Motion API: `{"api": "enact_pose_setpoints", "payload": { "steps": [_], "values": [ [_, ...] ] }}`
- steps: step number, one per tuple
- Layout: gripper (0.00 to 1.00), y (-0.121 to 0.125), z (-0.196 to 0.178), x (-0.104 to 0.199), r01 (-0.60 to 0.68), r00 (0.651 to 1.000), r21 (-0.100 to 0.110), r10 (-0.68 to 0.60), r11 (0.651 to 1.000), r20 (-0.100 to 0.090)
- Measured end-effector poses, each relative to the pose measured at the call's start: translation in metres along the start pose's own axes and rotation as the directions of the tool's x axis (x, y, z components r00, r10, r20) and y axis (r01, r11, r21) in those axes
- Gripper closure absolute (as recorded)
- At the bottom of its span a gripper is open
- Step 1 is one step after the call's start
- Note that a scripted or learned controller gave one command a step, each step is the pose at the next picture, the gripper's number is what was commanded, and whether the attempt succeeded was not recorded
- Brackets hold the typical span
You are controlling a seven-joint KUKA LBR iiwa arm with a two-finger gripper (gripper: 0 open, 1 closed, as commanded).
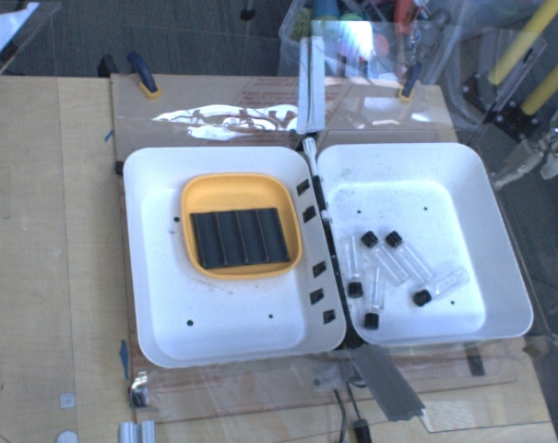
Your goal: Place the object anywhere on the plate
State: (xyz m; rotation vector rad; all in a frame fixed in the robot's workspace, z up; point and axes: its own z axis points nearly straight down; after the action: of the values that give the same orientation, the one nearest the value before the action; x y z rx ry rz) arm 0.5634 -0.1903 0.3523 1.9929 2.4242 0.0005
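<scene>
A yellow plate [243,185] with rounded corners sits in the left bin [159,321]. A black ribbed rectangular object [239,238] lies flat on the plate, inside its rim. Several clear vials with black caps [400,255] lie scattered in the right bin [463,169]. Beyond that bin's right wall, a pale grey piece that looks like my gripper [535,160] pokes in from the right edge. It is well away from the plate and the vials, with nothing visibly in it.
A black hinged divider with clips [315,247] runs between the two bins. A clear box of coloured clutter [389,17] stands behind the bench. A blue clamp [142,74] is on the back edge, and a grey bracket [385,386] juts out at the front.
</scene>
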Motion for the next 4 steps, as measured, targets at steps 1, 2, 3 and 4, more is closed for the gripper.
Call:
{"api": "enact_pose_setpoints", "payload": {
  "steps": [1, 2, 3, 4],
  "values": [
    [0.00, 0.021, 0.091, -0.038, 0.098, 0.995, 0.003, -0.098, 0.995, -0.003],
    [0.00, 0.014, 0.108, -0.036, 0.434, 0.901, 0.000, -0.434, 0.901, -0.004],
    [0.00, 0.039, 0.119, -0.040, 0.724, 0.690, -0.003, -0.724, 0.690, 0.004],
    [0.00, 0.051, 0.130, -0.042, 0.851, 0.526, -0.003, -0.851, 0.526, 0.005]
  ]
}}
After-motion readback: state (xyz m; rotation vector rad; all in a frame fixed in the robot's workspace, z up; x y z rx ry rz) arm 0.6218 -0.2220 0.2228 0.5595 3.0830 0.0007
